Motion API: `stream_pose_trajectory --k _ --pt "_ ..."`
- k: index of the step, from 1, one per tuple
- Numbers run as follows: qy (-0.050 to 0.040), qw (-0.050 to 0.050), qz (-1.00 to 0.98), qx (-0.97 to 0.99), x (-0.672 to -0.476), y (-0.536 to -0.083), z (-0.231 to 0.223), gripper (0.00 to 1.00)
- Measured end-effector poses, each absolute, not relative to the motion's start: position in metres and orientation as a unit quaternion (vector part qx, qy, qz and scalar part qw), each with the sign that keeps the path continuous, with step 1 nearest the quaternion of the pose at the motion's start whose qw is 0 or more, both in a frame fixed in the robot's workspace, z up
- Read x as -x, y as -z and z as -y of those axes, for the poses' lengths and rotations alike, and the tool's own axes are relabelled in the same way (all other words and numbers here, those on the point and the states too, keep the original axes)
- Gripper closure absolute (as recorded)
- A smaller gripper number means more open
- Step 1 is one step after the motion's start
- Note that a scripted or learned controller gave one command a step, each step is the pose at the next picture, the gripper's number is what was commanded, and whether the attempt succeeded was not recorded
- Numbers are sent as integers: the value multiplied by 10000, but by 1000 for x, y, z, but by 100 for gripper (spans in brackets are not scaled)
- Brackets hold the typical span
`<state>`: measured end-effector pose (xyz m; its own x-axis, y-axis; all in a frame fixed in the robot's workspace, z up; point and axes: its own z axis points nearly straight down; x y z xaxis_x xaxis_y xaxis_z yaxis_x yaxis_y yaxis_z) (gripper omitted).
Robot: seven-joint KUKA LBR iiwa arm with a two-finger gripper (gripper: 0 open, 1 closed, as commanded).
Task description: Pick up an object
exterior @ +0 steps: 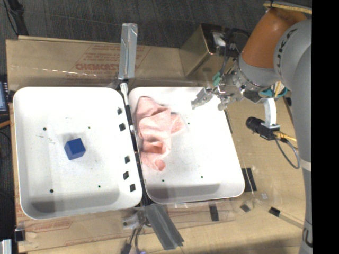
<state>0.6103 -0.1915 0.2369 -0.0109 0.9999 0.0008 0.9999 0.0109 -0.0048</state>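
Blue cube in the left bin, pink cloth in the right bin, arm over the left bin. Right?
Not quite. The camera view shows the gripper over the right bin, beside the pink cloth. The blue cube does lie in the left bin.

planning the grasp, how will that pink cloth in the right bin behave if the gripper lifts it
The pink cloth lies crumpled in soft folds, so it will probably go floppy and drape rather than hold shape. It looks thin, so likely light. A pinch may catch only one fold, leaving the rest trailing on the right bin.
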Motion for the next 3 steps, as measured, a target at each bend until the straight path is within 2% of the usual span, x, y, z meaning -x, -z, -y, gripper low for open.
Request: stream_pose_trajectory --k 1,2,3 --pt "-1 0 6900 7239 -580 -319 208 0" --pt "-20 19 6981 7160 -595 -193 117 0" --pt "-11 20 7532 6578 -613 -108 128 0"
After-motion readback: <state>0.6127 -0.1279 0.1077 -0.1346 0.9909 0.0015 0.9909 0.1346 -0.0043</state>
